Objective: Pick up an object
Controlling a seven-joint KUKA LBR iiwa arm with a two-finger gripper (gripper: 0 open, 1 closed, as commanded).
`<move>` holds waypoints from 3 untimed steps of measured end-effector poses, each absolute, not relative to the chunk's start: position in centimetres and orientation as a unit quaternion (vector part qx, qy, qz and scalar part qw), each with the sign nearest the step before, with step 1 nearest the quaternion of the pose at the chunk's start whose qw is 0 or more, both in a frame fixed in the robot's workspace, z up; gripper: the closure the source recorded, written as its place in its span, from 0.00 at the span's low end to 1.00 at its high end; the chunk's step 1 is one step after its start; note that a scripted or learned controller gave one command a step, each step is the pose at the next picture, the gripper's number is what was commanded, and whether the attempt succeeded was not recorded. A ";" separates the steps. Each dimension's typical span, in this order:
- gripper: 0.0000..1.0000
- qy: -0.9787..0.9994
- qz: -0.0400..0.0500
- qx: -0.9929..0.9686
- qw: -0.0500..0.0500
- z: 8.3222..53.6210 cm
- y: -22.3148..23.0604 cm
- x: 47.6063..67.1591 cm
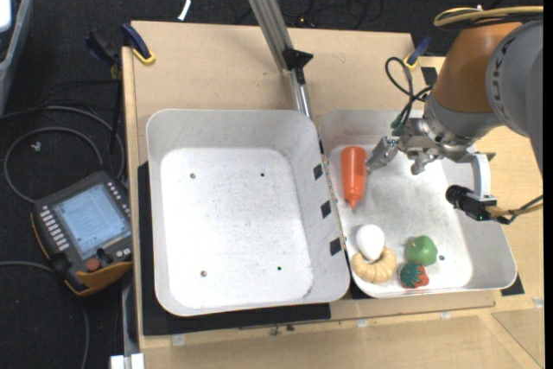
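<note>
White plastic frames the scene: along the right bin's point(497, 268) near wall lie a tan croissant-shaped toy point(373, 267), a white egg point(371, 239), a strawberry point(414, 275) and a green apple point(422, 250). Farther back, an orange carrot point(353, 174) lies along the bin's left side. Just right of its top hangs the gripper point(398, 153), fingers spread with nothing between them. Judged from this, the pick is at the approach stage; next the gripper must centre over the carrot, descend and close across it. The left bin point(164, 143) sits alongside. No brand, label or writing is legible.
</note>
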State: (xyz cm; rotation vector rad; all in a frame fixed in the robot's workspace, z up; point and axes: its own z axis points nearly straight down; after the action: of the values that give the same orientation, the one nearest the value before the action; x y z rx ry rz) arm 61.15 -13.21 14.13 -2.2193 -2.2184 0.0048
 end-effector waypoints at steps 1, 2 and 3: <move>1.00 -0.707 0.000 -0.707 -0.001 15.5 -13.2 61.3; 1.00 -0.708 -0.002 -0.706 -0.003 21.3 -13.3 62.4; 1.00 -0.708 -0.002 -0.706 -0.004 27.6 -13.6 62.9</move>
State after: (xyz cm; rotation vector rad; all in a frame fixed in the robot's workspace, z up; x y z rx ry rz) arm 62.89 -13.58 27.63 -2.2233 -2.2302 -0.0066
